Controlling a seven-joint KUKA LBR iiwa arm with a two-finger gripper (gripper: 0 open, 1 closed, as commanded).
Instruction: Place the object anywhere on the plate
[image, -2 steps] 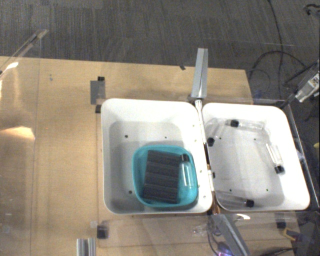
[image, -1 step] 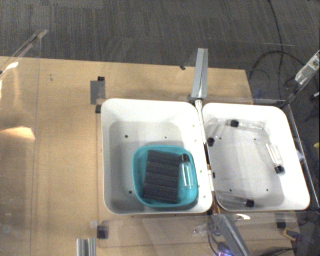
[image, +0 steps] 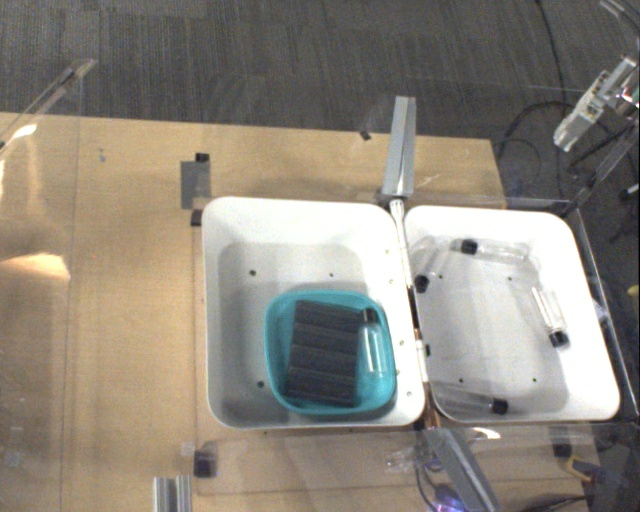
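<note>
Now, bench (image: 110, 330): a tan wooden top on dark carpet, carrying two bins side by side, with glare on its left part.
Left bin (image: 230, 215): white and shallow; it holds the plate in its lower right part.
Right bin (image: 592, 392): white and shallow, touching the left bin along the middle seam.
Plate (image: 275, 330): teal with rounded corners, lying flat on the left bin's floor near its front and right walls.
Ribbed block (image: 322, 352): dark and grooved, lying on the plate and covering most of its middle and left.
Clear tube (image: 373, 345): see-through with a dark cap at its far end, lying on the plate just beside the block's right edge; its body is hard to pick out against the teal.
Spare tubes (image: 490, 248): more clear tubes with dark caps lie apart from one another in the right bin, along its far, right and near sides; their clear bodies fade into the white floor.
Gripper (image: 603, 95): a pale metal piece in the upper right corner, tilted, over the carpet and beyond the bins, cut off by the edge. Whether it is spread or closed cannot be told.
Tube and gripper: well apart; the tube is on the plate in the left bin, the gripper past the right bin's far corner.
</note>
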